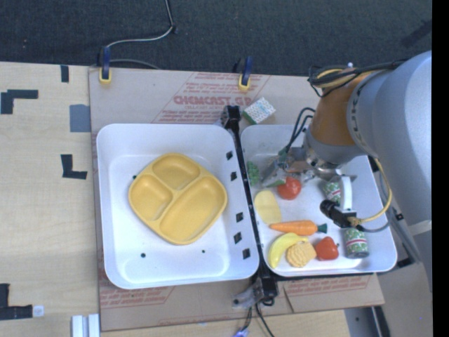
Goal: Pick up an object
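Nearest us, front of right bin (pixel 379 262): banana (pixel 280 246), waffle-like yellow piece (pixel 301 254) touching it, red pepper (pixel 326 248), small can (pixel 356 242). We see carrot (pixel 295 227) just behind them, pale yellow slice (pixel 266 206) beside divider. Gripper (pixel 293 168) low in same bin, right above red tomato (pixel 288 187); whether tomato sits between fingers we cannot tell, nor finger state. Green item (pixel 253 171) left of gripper. Left bin (pixel 112 188) bears yellow divided plate (pixel 177 197).

Bulky grey arm (pixel 410 132), orange band (pixel 335 114) above the wrist, black and yellow cables looping alongside
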